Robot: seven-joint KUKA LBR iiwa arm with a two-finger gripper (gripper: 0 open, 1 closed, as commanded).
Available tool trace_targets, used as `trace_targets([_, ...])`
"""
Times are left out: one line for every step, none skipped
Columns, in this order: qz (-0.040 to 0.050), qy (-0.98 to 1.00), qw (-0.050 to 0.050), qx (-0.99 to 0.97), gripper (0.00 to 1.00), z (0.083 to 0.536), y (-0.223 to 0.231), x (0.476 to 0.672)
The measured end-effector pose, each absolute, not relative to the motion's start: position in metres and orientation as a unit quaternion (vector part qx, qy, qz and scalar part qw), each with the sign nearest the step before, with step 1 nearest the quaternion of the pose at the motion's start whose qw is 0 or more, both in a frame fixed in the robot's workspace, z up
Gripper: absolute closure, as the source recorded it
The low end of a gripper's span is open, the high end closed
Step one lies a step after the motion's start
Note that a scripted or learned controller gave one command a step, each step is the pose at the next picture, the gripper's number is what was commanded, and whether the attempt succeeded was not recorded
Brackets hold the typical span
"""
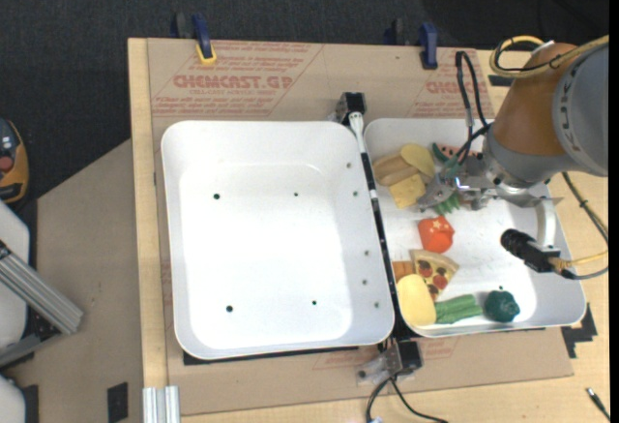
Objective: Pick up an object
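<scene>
the jaws (pixel 451 196) are hung low in the right bin (pixel 571 287) above the red tomato (pixel 437 234), their state untellable, and should be centred over it before being lowered straight.

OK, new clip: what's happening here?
A grey-and-orange arm reaches from the right into the right bin, its gripper low near the bin's back, beside the yellow and tan pieces and just above a red tomato-like item. Nothing can be seen held. More toy food, including a green vegetable and a pizza slice, lies along the front. The left bin sits alongside.
</scene>
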State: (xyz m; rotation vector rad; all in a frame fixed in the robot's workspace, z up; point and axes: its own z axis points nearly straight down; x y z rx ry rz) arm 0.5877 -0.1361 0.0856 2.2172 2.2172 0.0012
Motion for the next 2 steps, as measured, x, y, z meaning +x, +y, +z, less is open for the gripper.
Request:
trace_targets([0.0006, 0.707, 0.002, 0.707, 1.00, 0.095, -0.134, 0.586])
trace_targets([0.0059, 0.710, 0.005, 0.704, 1.00, 0.192, -0.067, 0.643])
